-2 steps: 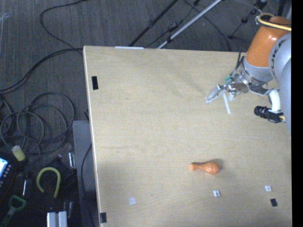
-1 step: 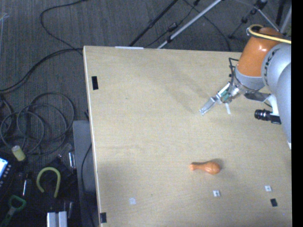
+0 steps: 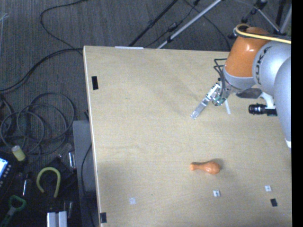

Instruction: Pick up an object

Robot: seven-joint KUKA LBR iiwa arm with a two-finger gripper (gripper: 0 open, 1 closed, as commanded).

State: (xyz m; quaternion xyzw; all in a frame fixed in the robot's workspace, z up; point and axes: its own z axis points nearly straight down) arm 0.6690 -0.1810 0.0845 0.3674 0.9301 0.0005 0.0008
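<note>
Now | step: approach, nothing gripped | gripper (image 3: 196, 113) is hanging over bare bench (image 3: 142, 126), whether it is apart or together I cannot tell | orange object (image 3: 206, 167) is lying well below it, apart | next: calling for a shift down-frame over the object, then descent.
</note>
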